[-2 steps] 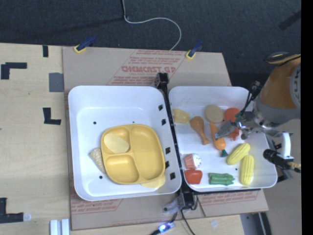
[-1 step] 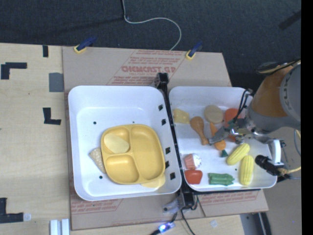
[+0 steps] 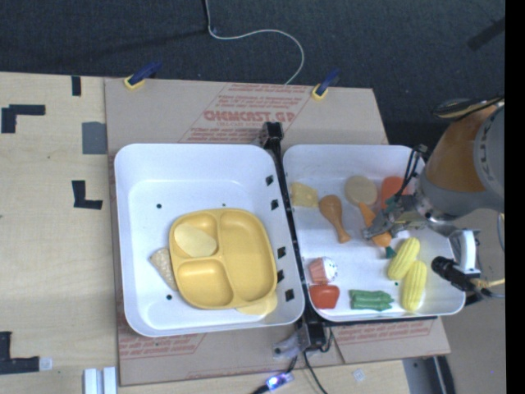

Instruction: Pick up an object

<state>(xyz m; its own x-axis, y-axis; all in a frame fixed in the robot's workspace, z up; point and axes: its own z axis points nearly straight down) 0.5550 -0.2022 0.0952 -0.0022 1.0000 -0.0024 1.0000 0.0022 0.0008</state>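
Two white bins [image 3: 135,220], one yellow tray [image 3: 223,257], two corn cobs [image 3: 408,272] — gripper [image 3: 385,222] among orange pieces, grasp unreadable

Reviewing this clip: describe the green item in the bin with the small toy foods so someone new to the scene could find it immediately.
Start at the right bin, the one with loose toy foods rather than the yellow divided plate. Go to its near edge: the green vegetable lies flat there, between a red piece and two yellow corn cobs. It is the only green thing in either bin.
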